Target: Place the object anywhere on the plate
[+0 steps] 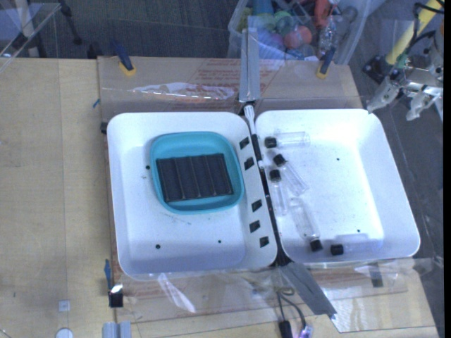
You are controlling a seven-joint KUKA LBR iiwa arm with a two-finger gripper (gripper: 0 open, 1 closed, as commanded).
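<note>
A dark ridged block point(194, 177) lies on the teal plate point(161, 153) in the left bin point(127, 210) — clear vials point(292, 189) right of the plate; the hand's point(412, 97) state — cannot tell.

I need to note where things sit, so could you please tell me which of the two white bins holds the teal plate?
The left bin holds the teal plate, which carries a dark ribbed block; the right bin has clear vials instead.
</note>
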